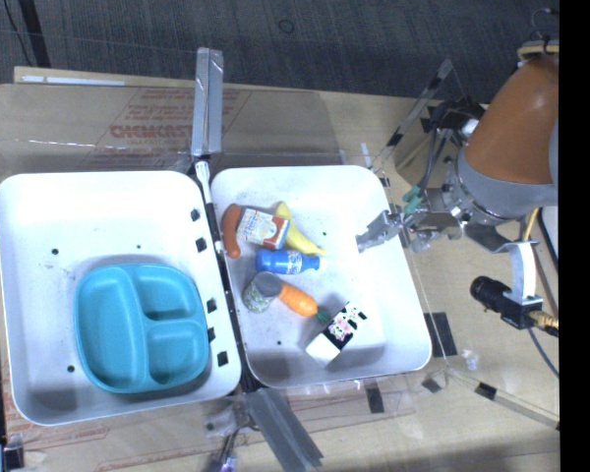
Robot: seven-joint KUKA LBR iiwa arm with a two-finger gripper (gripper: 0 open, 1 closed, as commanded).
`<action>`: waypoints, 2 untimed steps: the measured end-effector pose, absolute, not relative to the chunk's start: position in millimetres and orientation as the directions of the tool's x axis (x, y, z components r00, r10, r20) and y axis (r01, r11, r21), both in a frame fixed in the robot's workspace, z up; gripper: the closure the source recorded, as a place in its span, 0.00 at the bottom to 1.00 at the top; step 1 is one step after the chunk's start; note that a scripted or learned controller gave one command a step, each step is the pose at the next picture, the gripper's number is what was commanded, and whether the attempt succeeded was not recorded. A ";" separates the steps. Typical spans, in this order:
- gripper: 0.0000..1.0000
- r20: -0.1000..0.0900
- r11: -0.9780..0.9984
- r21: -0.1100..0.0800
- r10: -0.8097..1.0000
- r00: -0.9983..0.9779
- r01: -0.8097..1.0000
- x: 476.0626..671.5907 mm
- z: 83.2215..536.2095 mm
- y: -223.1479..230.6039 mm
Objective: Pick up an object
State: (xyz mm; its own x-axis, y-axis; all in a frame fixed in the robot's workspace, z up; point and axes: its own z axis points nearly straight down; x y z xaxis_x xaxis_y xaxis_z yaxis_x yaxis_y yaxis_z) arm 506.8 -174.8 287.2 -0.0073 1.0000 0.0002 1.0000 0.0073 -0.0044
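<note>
Bins: right bin (398,293) at centre frame holds clutter, carrot (297,300) centre, lying free with room around it. Tool (376,232) at bin's right rim, grip state unclear. Best descend straight over carrot, straddling its width.

Two bins, one tray, seven small items.
There are two white bins: the left bin (29,264) holds one blue divided tray (138,327); the right bin (393,313) holds one orange sausage-shaped toy (232,230), one small red-and-white carton (262,228), one banana (300,238), one blue bottle (287,262), one grey can (263,292), one carrot (299,300), and one black-and-white cow-patterned carton (338,332).
</note>
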 end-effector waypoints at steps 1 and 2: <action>0.00 0.002 0.133 -0.007 0.991 -0.133 0.991 524.0 158.9 -141.5; 0.00 0.002 0.197 -0.004 0.980 -0.197 0.980 498.7 90.7 -138.7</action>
State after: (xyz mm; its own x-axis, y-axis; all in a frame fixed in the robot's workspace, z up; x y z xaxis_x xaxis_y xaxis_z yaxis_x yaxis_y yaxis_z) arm 498.7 -138.7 90.7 -0.1967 0.9805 0.0022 0.9805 0.1967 -0.0041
